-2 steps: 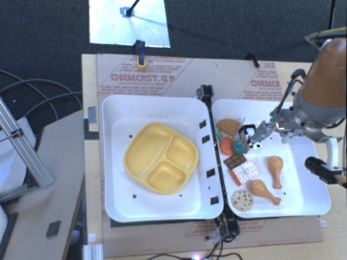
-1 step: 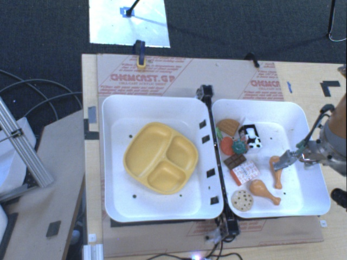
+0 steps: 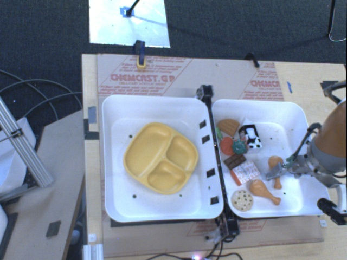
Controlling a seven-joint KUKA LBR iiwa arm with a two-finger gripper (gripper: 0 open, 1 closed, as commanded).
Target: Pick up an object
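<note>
The right bin (image 3: 293, 112) holds several toy foods. Among them are a brown bread piece (image 3: 229, 127), a black-and-white item (image 3: 250, 136), a red and green piece (image 3: 233, 145), a chocolate bar (image 3: 235, 160), a pink waffle square (image 3: 247, 171), a cookie (image 3: 242, 200) and a large drumstick (image 3: 263, 191). A smaller orange drumstick (image 3: 276, 161) lies mid-bin. My gripper (image 3: 274, 171) reaches in from the right and sits low, right against this small drumstick, partly covering it.
The left bin (image 3: 116, 118) holds a yellow divided plate (image 3: 161, 157). A black hinge strip (image 3: 212, 150) runs between the bins. The arm's grey body (image 3: 325, 156) hangs over the right bin's right wall. The bench's cardboard top (image 3: 179, 77) lies behind the bins.
</note>
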